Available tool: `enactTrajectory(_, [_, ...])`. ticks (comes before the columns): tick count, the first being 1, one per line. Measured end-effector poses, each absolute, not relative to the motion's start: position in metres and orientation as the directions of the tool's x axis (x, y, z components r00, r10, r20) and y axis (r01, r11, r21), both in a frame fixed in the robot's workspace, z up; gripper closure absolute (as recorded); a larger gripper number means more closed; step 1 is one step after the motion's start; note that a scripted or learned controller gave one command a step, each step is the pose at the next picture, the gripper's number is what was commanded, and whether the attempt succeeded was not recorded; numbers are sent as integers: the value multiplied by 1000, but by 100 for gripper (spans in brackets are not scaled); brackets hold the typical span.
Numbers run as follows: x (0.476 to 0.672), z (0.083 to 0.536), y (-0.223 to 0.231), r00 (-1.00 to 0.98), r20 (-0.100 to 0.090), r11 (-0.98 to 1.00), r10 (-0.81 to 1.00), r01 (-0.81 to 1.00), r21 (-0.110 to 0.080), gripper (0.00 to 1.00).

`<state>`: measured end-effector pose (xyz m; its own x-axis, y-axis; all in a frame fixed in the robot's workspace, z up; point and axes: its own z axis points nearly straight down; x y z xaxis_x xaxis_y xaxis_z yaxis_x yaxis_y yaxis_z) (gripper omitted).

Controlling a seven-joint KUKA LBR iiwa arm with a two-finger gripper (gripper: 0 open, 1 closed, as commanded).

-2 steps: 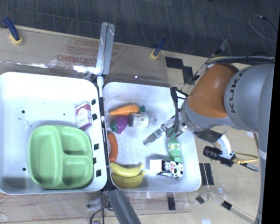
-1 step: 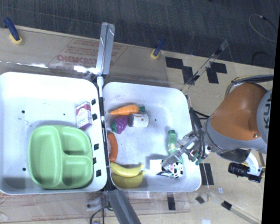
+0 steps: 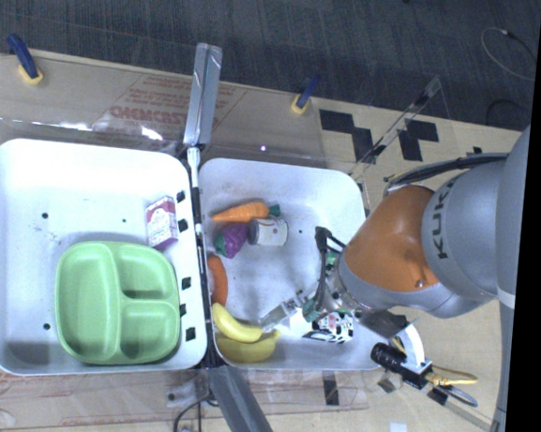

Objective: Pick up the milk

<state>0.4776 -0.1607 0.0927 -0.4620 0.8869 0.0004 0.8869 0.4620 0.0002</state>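
Nearest us, at the right bin's (image 3: 255,176) near edge, we note a banana (image 3: 241,335). Just right of it lies a small black-and-white carton, which we take for the milk (image 3: 334,327), under the gripper (image 3: 323,309). We cannot tell the gripper's state. Farther in: a carrot (image 3: 241,212), a purple item (image 3: 232,241), a grey cup (image 3: 269,231). Left bin (image 3: 27,199): green tray (image 3: 117,302), red carton (image 3: 161,221).
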Motion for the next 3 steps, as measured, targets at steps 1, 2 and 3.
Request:
enactTrajectory(1, [480, 93, -170, -445, -1, 445, 896, 896, 3, 0])
enactTrajectory(2, [477, 123, -210, -328, 2, 328, 945, 945, -3, 0])
enactTrajectory(3, [477, 167, -187, 72, 1, -72, 997, 997, -4, 0])
